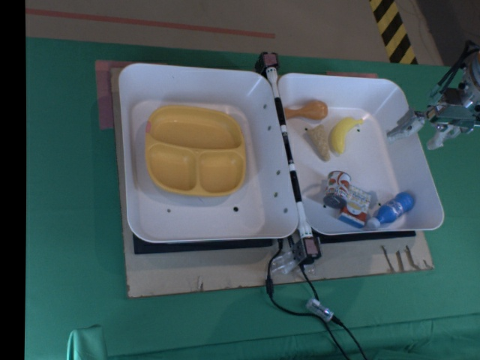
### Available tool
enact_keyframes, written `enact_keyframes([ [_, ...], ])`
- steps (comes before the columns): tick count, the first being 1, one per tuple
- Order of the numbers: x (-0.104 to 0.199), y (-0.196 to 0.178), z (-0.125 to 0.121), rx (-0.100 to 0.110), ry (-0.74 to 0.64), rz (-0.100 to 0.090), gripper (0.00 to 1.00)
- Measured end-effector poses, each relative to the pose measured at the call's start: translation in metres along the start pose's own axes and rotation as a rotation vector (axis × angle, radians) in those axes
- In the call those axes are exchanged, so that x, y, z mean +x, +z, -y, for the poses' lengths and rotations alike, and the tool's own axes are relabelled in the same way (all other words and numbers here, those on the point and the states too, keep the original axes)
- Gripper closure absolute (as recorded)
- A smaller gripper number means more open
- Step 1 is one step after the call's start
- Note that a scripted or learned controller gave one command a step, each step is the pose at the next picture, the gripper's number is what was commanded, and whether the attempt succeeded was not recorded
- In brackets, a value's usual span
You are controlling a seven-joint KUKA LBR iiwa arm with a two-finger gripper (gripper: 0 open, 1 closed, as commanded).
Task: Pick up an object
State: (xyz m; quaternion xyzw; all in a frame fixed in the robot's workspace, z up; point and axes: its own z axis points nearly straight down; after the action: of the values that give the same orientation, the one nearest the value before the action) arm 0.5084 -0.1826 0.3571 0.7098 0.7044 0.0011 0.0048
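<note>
The pincer (421,128) hovered at the right bin's (375,88) right rim, fingers apart and empty. The banana (344,134) lay nearest, leftward, its long axis running near-upright.

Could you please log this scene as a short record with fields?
left bin: holds a yellow divided tray
right bin: holds the loose objects
objects: orange drumstick-shaped toy, banana, tan wedge, can, blue bottle
tool: over the right bin's right rim, fingers spread, nothing between them
task state: no object picked up yet
</note>
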Motion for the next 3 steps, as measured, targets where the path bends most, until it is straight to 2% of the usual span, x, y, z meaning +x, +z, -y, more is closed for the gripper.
enact_keyframes([
  [1,-0.004,0.055,-0.046,0.002,-0.002,0.001,0.0],
  [2,0.026,0.131,-0.092,0.003,-0.003,0.0,0.0],
  [3,0.043,0.17,-0.058,-0.012,0.0,0.005,0.0],
])
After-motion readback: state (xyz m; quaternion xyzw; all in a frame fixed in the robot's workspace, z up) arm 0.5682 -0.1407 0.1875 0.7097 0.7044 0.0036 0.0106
